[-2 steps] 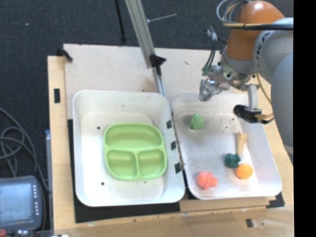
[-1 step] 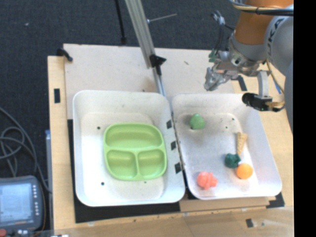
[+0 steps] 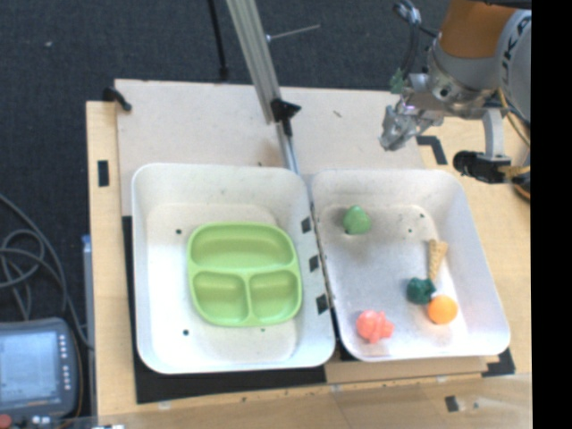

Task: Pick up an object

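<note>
The gripper (image 3: 397,132) hangs above the bench beyond the far edge of the right bin (image 3: 474,231), well apart from everything inside it, and at this slant and blur I cannot tell how its jaws stand. Nothing is between them that I can see, so the pick looks not yet begun. The candidates all lie in the right bin: a green ball (image 3: 357,220) near the far left corner, a tan cone (image 3: 436,256) toward the right wall, a dark green toy (image 3: 419,290) touching or just beside an orange ball (image 3: 441,309) below the cone, and a pink lumpy toy (image 3: 374,326) near the near edge. The likeliest failure, in my judgement, is a round thing rolling off the jaws as they close, since the balls look smooth and the bin floor is slick white plastic. The cluster of dark green toy and orange ball could also foul a descent, one nudging the other aside. The cone's taper may slip. The left bin (image 3: 161,239) holds a lime green divided tray (image 3: 243,273), glossy and rounded at the corners.
</note>
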Available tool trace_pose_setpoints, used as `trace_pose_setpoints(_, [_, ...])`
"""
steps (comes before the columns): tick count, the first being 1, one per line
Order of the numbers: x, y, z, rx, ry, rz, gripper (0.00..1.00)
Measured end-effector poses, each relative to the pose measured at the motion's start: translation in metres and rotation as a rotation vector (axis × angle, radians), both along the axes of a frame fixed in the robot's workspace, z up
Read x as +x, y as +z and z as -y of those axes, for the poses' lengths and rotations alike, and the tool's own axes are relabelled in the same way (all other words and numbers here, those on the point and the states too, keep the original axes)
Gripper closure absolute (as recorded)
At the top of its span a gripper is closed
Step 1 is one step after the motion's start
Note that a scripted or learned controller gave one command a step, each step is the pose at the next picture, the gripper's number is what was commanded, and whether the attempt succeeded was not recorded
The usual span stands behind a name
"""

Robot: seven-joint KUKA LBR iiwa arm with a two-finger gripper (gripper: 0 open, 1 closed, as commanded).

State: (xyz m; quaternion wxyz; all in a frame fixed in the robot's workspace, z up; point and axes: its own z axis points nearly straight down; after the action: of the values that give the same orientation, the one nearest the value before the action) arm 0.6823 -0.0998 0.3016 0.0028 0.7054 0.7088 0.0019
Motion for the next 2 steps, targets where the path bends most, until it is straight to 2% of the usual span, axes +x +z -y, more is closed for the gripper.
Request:
trace_pose_setpoints(1, [0.001,-0.005,-0.056,0.002,0.002,-0.006,1.0])
trace_pose_setpoints(2, [-0.003,-0.031,-0.105,0.001,0.001,-0.008,1.0])
